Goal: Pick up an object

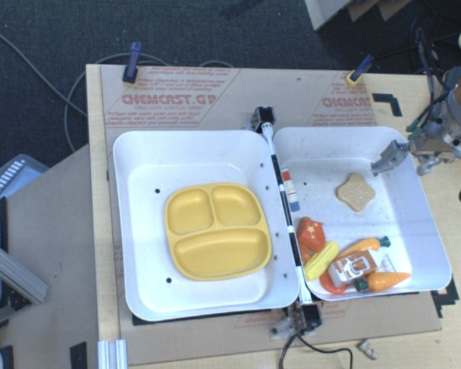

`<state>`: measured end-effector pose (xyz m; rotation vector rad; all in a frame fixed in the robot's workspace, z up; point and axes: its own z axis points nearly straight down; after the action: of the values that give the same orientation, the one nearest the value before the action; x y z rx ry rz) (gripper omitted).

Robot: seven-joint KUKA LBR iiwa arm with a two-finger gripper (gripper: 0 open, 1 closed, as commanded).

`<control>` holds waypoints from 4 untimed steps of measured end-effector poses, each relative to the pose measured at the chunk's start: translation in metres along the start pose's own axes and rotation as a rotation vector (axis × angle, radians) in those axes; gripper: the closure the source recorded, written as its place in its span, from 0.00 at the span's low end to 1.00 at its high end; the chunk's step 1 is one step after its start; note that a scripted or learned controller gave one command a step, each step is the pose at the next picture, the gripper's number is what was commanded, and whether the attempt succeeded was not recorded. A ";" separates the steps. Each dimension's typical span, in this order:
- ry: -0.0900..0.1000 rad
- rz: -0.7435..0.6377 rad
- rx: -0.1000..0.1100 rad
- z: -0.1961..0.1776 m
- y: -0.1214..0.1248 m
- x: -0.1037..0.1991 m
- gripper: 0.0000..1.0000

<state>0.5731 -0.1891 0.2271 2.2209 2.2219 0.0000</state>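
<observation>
Hovering over the upper right corner of the right bin point(415, 206), the gripper point(399, 158) holds nothing, and whether its fingers are apart or together cannot be told. Below it a tan bread slice point(356, 192) lies alone on the bin floor. A red pepper point(311, 233), corn cob point(321, 260), ketchup packet point(355, 268) and two carrots point(387, 280) crowd the near edge; the left bin point(138, 167) holds a yellow divided plate point(217, 230).

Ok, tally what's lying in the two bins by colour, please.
Yellow: 2, divided plate and corn-like piece
Orange: 2, carrot-like pieces
Red: 1, tomato-like piece
Tan: 1, bread-like piece
Mixed colours: 2, marker, small packet
Total: 8
</observation>
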 end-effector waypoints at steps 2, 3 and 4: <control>-0.002 0.000 -0.004 0.141 0.029 0.021 0.00; -0.003 0.000 -0.009 0.129 0.030 0.021 1.00; -0.003 0.001 -0.008 0.130 0.030 0.021 0.00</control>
<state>0.6029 -0.1679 0.0975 2.2157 2.2154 0.0057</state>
